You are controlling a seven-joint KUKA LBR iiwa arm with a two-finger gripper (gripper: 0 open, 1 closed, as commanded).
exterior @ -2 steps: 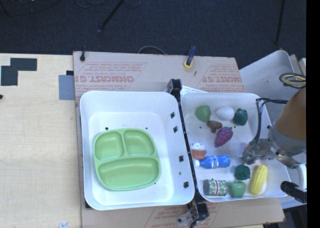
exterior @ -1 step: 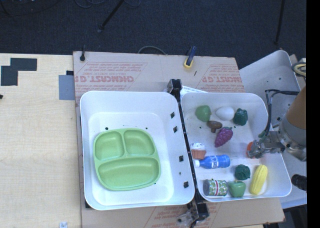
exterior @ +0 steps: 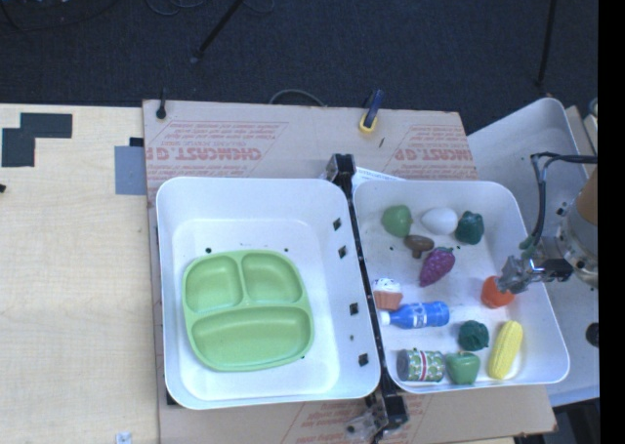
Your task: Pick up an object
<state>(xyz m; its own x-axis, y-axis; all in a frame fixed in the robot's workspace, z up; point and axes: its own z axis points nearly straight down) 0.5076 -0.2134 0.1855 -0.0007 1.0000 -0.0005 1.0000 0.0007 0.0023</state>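
- Two white bins side by side on cardboard: left bin (exterior: 176, 237) with a green divided plate (exterior: 248, 309) lying flat inside, right bin (exterior: 532, 227) crowded with small toys.
- Along the right bin's far side: green pear-like piece (exterior: 396, 221), white egg (exterior: 439, 221), dark green pepper (exterior: 470, 227), small brown item (exterior: 420, 244) just below the pear.
- Mid-bin: purple grape bunch (exterior: 437, 264), tilted, touching the brown item's near edge.
- Near the divider: small red-and-white piece (exterior: 388, 295), blue bottle (exterior: 418, 315) lying on its side just beneath it.
- Near side: printed can (exterior: 422, 365) lying flat, green apple-like piece (exterior: 463, 367) touching it, yellow corn (exterior: 505, 349) beside that, dark green lump (exterior: 474, 335) just above.
- Gripper (exterior: 510, 281) at the bin's right wall, reaching in from the right, tip touching the top of an orange-red round object (exterior: 495, 294) (partly hidden by the tip).
- Corn and dark green lump near the orange-red object; nothing else crowding the tip.
- Finger spread: cannot tell; too small and blurred.
- Whether the object sits between the fingers: cannot tell.
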